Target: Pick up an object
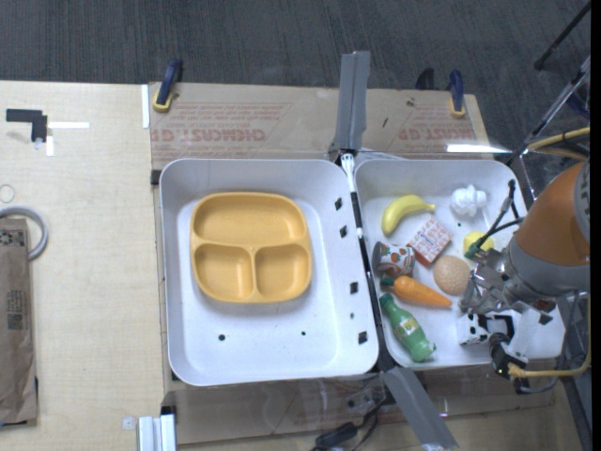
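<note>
The right bin (488,167) holds several small items: a banana (406,210), a white crumpled piece (468,198), a red-and-white checkered box (430,241), a tan round ball (452,273), a carrot (421,292), a green bottle (407,328) and a small printed can (392,258). My gripper (483,301) hangs low over the bin's right side, just right of the tan ball. A black-and-white item (479,326) lies directly under it, and a yellow-green item (477,243) peeks out behind it. The wrist hides what lies between the gripper's tips.
The left bin (178,280) carries a yellow divided tray (252,247). A grey divider bar (353,92) runs between the bins at the back. Cables (531,369) hang off the wrist near the right bin's front corner. A brown bag (17,318) lies at the far left.
</note>
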{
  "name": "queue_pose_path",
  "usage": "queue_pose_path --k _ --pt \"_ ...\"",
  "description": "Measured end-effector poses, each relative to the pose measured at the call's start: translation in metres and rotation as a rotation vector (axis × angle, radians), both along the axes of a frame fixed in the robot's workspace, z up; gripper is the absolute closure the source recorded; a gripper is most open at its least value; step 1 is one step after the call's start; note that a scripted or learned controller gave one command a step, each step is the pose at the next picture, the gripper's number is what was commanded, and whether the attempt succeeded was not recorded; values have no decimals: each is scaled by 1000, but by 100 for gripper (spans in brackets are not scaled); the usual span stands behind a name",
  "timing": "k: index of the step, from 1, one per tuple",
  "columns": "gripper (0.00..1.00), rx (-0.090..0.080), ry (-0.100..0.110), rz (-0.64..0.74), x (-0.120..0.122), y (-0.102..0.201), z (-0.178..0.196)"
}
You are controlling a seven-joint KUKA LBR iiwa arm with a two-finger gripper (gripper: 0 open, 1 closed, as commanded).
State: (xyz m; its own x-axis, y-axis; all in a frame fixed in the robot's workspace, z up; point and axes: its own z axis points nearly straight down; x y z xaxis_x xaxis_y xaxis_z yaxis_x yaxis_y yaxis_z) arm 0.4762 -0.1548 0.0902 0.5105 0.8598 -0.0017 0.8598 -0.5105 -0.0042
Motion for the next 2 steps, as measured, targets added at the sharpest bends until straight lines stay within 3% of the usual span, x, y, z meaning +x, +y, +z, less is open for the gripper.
queue_pose_path --k 1,2 --pt "100 -4 -1 -324 45 82 150" --pt "100 -2 2 -265 55 62 11"
